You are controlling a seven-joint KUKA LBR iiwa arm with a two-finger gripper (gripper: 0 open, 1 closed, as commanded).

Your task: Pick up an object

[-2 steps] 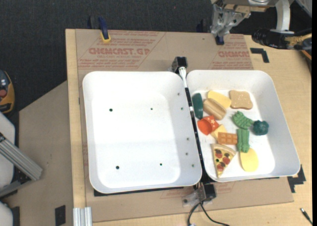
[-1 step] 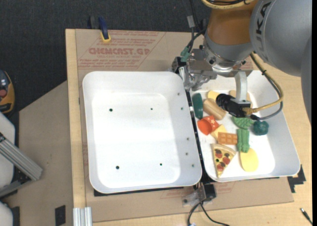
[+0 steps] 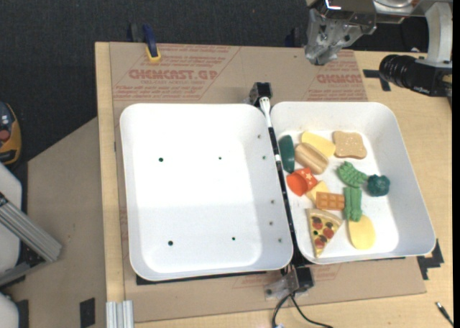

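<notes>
1. gripper (image 3: 321, 52) hangs above the bench past the far edge of the right bin (image 3: 402, 175), over the brown board (image 3: 180, 75); nothing btwn its fingers, can't tell if they're spread or closed.
2. right bin holds all the toy food: toast slice (image 3: 349, 145), hot dog (image 3: 311, 156), yellow cheese (image 3: 317, 141), dark green pickle (image 3: 287, 152), red pepper (image 3: 301, 180), waffle (image 3: 330, 201), pizza slice (image 3: 323, 229), lemon (image 3: 361, 233), broccoli (image 3: 378, 185), green bean pods (image 3: 352, 190).
3. items sit close together, many touching, toward the bin's middle & near side.
4. left bin (image 3: 201, 190) sits just beside it, rims touching.
</notes>
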